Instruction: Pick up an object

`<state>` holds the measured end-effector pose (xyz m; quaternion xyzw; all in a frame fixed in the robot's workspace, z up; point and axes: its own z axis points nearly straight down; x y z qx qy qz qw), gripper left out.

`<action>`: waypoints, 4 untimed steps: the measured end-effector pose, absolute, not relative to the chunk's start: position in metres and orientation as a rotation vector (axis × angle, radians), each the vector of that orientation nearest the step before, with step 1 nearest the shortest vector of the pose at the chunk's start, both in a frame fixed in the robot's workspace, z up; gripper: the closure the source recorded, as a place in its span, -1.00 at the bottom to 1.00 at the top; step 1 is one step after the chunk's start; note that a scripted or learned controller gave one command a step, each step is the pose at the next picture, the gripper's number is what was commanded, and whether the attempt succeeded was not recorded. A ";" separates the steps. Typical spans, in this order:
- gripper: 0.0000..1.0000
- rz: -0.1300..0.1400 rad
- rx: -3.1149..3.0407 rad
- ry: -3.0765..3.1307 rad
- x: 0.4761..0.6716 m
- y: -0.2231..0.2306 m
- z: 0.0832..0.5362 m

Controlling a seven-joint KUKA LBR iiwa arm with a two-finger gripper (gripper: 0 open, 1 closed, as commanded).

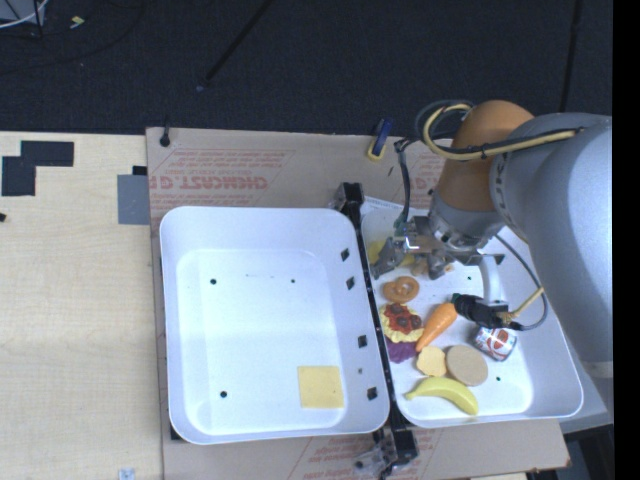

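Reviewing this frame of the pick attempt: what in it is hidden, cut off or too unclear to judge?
- Gripper: small and dark under the wrist in the camera view, so its state cannot be made out.
- Right bin: the arm covers its upper right part and anything lying there.
- Red and white item: too small to identify.
- Red and purple piece: blurred, shape unclear.
- Yellow object by the divider: partly hidden behind the gripper.
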<state>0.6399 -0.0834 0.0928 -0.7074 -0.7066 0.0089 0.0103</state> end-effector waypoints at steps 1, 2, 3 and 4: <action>1.00 0.025 -2.210 -2.205 0.638 -0.084 0.101; 1.00 0.008 -2.228 -2.215 0.624 -0.177 0.087; -1.00 0.003 -2.221 -2.219 0.625 -0.172 0.088; -1.00 0.001 -2.212 -2.225 0.644 -0.095 0.087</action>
